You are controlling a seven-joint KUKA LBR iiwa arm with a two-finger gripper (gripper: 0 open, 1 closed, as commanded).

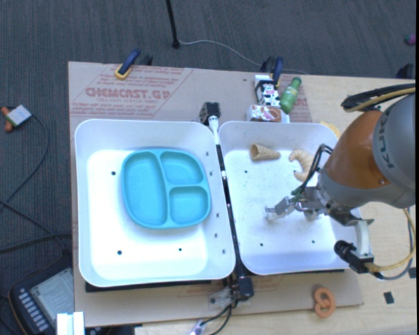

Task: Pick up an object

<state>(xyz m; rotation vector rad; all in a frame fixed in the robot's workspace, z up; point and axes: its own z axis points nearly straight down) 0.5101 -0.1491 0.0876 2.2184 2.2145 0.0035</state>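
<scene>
Two white bins sit side by side on the tabletop [126, 89], which is covered by a brown cardboard sheet with red lettering. The left bin [91, 208] holds a light blue divided plate [165, 188] with three compartments, lying flat near the middle. The right bin [265, 253] holds a tan cone [265, 151] near its far wall, lying on its side with its long axis running left to right and its narrow tip pointing right. Just to the right of it lies a pale curved piece [302, 159], close to the arm's orange band.

The hand [279, 210] is low over the middle of the right bin, reaching leftward, well apart from the cone. Whether it is wide or narrow cannot be told, and nothing can be seen held in it.

Beyond the right bin stand a green bottle [290, 95] and a small printed box [267, 103]. An orange ring [324, 301] lies on the cardboard in front of the right bin.
</scene>
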